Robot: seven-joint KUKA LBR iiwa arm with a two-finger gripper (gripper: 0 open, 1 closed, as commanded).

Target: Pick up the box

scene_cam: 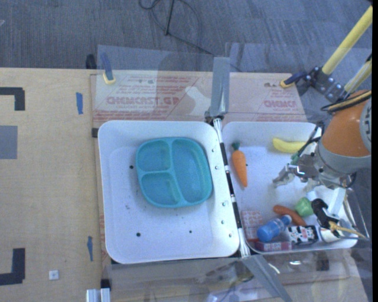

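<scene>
You find the box (305, 235) at the right bin's (260, 138) near edge, at five o'clock, beside a blue bottle (274, 229). Farther back, the claw (290, 174) hovers at three o'clock; you cannot tell its opening. The carrot (238, 167) lies at nine o'clock.

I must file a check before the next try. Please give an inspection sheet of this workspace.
Surface: two white bins side by side on a wooden bench.
Job's things: box, near edge of right bin, untouched.
Clutter: teal plate in left bin; carrot, banana, blue bottle in right bin.
Grippers: gripper above right bin, holding nothing.
Cables: black cable on floor.
Surroundings: grey carpet.
</scene>
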